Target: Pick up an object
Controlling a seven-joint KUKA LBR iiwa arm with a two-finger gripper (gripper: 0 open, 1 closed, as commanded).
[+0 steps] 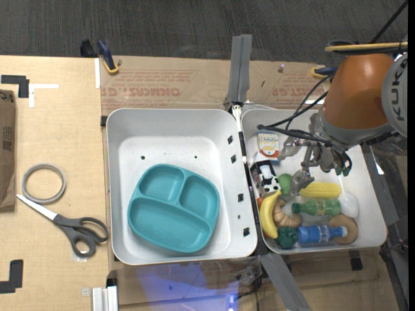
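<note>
The right bin [373, 173] holds a heap of small items: a yellow corn cob [319, 190], a green bottle [318, 207], a blue bottle [316, 234], a banana [268, 214] and a white packet [268, 145] near the back left corner. My gripper [303, 173] hangs under the orange-banded wrist [355, 89], low over the middle of this bin. It is just left of and above the corn cob. Cables and the gripper body hide what lies directly beneath it. I see no object lifted clear of the heap.
The left bin [123, 135] contains a teal divided plate [174, 206]. On the bench to the left lie scissors [65, 222] and a tape roll [43, 183]. A grey bar [240, 70] rises behind the bins' shared wall.
</note>
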